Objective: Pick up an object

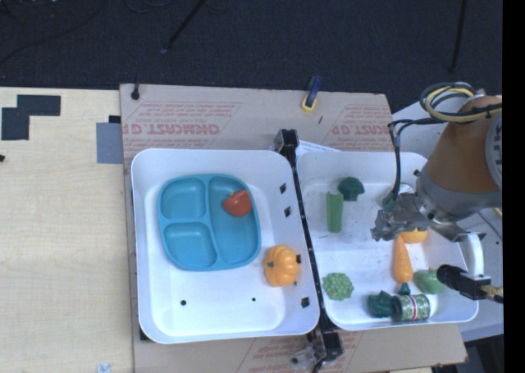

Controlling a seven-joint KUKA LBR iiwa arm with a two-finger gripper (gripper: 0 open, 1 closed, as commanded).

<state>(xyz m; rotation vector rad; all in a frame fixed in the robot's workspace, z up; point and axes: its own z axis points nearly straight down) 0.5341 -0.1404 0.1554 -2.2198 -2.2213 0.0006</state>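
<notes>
The carrot (401,262) lies in my right bin (361,314), near its right side, thick end toward my pincer (392,227), which hangs just above that end. Whether my pincer is wide or narrow, I cannot tell. The risk, as I judge it: the carrot tapers, so a squeeze could slide it out toward the can (413,307) and the green lump (428,281) crowding its tip, or I catch one of those instead.

A pale wood bench (57,224) carries a cardboard sheet (246,121); two white bins, left bin (156,297) and right bin (361,170), lie side by side on it.
</notes>
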